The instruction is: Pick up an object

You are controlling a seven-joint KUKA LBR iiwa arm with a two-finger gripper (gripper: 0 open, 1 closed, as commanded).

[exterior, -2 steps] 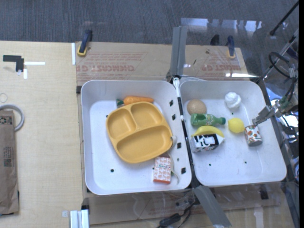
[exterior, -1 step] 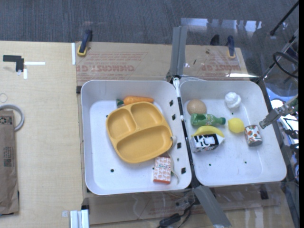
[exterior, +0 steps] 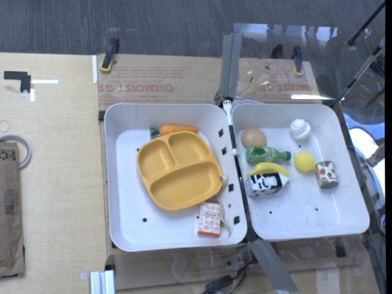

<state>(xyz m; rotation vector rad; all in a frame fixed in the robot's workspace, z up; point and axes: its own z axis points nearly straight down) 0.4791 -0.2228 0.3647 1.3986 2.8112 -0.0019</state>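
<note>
The left bin [exterior: 122, 225] holds a yellow divided plate [exterior: 179, 177], an orange carrot [exterior: 179, 128] behind it and a small orange carton [exterior: 209, 219] in front. The right bin [exterior: 349, 213] holds a brown round fruit [exterior: 253, 138], a green bottle [exterior: 267, 155], a banana [exterior: 270, 168], a black-and-white carton [exterior: 266, 183], a lemon [exterior: 304, 161], a white garlic-like item [exterior: 299, 128] and a small printed can [exterior: 326, 174].
Cardboard sheets [exterior: 159, 78] lie behind the bins, held by blue-and-yellow clamps [exterior: 110, 54]. A brown paper bag [exterior: 11, 207] rests on the wooden bench at the far left. A grey divider bar [exterior: 229, 66] runs between the bins.
</note>
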